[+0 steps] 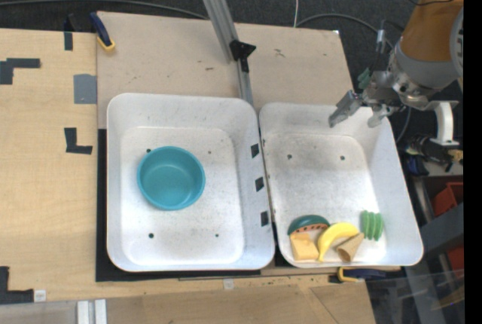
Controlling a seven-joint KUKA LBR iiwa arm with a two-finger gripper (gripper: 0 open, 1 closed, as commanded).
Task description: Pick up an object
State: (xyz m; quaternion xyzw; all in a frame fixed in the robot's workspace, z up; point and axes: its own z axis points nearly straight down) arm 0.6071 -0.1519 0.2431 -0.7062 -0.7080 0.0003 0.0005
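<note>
Two white bins sit on a wooden bench [45,187]. Nothing is picked yet: the gripper [359,113] hangs spread and bare above the right bin [316,157], well apart from the banana [335,236].

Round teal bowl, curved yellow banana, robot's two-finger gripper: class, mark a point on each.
Round teal bowl [172,178], camera view, middle of its inside.
Curved yellow banana [337,234], camera view, middle of its curve.
Two-finger gripper [355,111], camera view, midway between fingertips.

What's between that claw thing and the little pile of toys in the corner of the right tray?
Nothing visible. The end effector hangs over the far edge of the right bin; the banana and its neighbours sit in the near corner, with bare bin floor between.
</note>
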